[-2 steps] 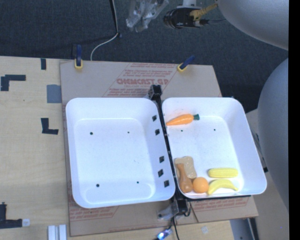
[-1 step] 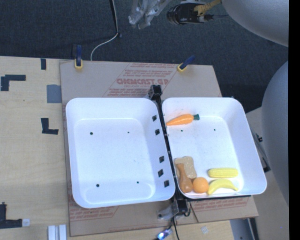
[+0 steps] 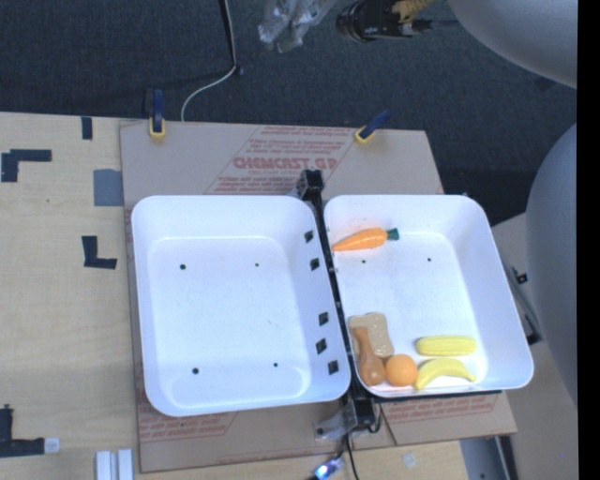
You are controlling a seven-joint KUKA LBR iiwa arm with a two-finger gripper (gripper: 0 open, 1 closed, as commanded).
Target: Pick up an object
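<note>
Orange carrot (image 3: 360, 240), corn (image 3: 445, 346), banana (image 3: 444, 373) in right bin (image 3: 487, 281); jaws (image 3: 289, 26) blurred at top, state unclear.

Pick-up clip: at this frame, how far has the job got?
Nothing looks done. The carrot, bread piece, orange, corn and banana all lie in the right bin. The gripper sits high above the bench. Descent, grasp and lift remain.

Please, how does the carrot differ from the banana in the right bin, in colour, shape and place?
The carrot is orange with a green tip; the banana is yellow. The carrot is straight and tapered; the banana is curved. The carrot lies alone near the far left of the right bin; the banana lies at the near edge among other items. Both lie flat in that bin.
</note>
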